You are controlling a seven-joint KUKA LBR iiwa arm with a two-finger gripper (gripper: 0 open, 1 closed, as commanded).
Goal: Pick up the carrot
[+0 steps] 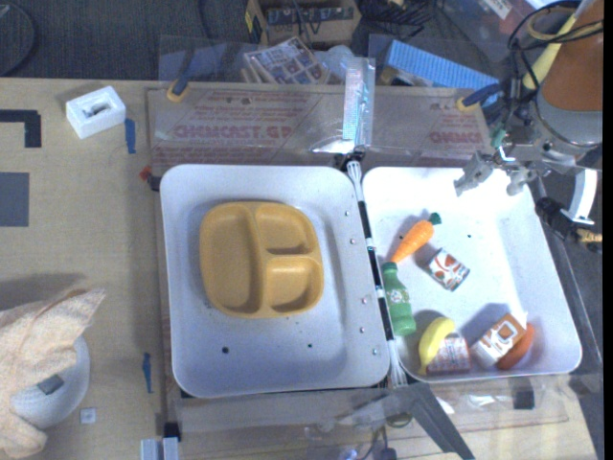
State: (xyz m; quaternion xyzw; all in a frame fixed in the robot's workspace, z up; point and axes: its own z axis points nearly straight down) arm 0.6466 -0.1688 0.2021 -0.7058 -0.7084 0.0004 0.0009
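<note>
Toward the left wall of the right bin (560,257) lay the carrot (412,239), orange body slanting down-left, green top pointing up-right. It rested flat on the white floor, touching nothing, with a small printed carton (447,269) just beside it to the lower right and a green bottle (396,300) below it along the divider. A yellow item (436,338) and an orange-and-white pack (503,341) sat further down, well apart from it.

The gripper (492,171) hung over the bin's upper right corner, well apart from the carrot; its two fingers stood spread, with nothing between them.

Judgement on handling: likely a toy, light, rigid, smooth-skinned plastic, so it may skid or roll under a glancing touch. The taper matters; a pinch near the thin tip could squeeze it out. Best hold looked to be across the thick mid-body, jaws set square to its long axis. The near wall leaves little room on the left side.

The left bin (182,257) held a yellow divided tray (261,257).
</note>
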